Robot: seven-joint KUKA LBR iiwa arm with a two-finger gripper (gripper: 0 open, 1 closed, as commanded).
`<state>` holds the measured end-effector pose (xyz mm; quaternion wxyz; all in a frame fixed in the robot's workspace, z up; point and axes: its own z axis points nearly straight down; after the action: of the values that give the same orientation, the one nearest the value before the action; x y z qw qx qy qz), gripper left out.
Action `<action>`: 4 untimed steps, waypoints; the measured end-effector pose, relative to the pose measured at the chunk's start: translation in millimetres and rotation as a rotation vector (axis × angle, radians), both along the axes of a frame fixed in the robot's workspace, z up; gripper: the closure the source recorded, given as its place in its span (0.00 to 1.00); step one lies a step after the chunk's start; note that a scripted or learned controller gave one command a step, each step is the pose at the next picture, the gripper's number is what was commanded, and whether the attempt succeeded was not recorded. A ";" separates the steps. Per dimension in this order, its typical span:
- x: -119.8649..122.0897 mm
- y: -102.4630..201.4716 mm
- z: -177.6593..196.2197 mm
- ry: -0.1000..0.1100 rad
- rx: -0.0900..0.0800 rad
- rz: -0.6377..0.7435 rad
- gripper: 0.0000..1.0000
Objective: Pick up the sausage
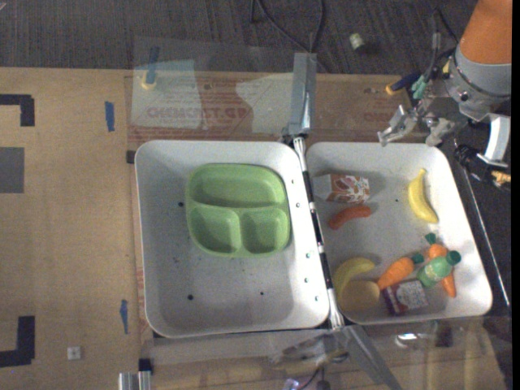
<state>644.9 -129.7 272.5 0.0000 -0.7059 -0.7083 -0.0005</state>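
On the left side of the counter (pixel 65 242) sits the left bin (pixel 158 299), and inside it lies a green divided plate (pixel 238 210), flat and near the far wall. This part has nothing to do with the task.

Going right, past the seam between the two bins, the right bin (pixel 386 165) holds all the small things. Near its far left corner lies a small carton (pixel 347 188) with a red and white print. Just beside it, a little nearer to the camera, is the sausage (pixel 349 215), a short orange-red piece lying flat on the bin floor, touching nothing else as far as I can see. At the near side there is a yellow banana-like piece (pixel 351 270) with a pale round thing (pixel 361 294) next to it, then a carrot (pixel 398 271), a green bottle (pixel 437 269) and a dark red packet (pixel 404 297), all close together. A banana (pixel 422 197) lies alone near the right wall.

At the far right corner, above the bin's rim, hangs the end effector (pixel 414 128). Its fingers (pixel 396 130) seem spread apart with nothing between them, though they are small in the picture.

In my judgement the task is at its start: the sausage is not yet grasped, and the approach, the descent, the closing and the lift are all left to do.
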 end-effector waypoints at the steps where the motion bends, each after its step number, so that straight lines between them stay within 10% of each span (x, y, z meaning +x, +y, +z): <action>1: -26.6 9.5 -127.2 0.001 0.000 0.132 0.00; 2: -58.2 33.7 -176.7 -0.024 -0.004 0.215 0.00; 3: -20.1 87.0 -86.7 -0.003 -0.001 0.256 0.00; 4: -61.8 21.9 -178.3 0.000 -0.001 0.410 0.00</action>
<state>583.0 -107.8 94.2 -0.0002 -0.5470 -0.8371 -0.0004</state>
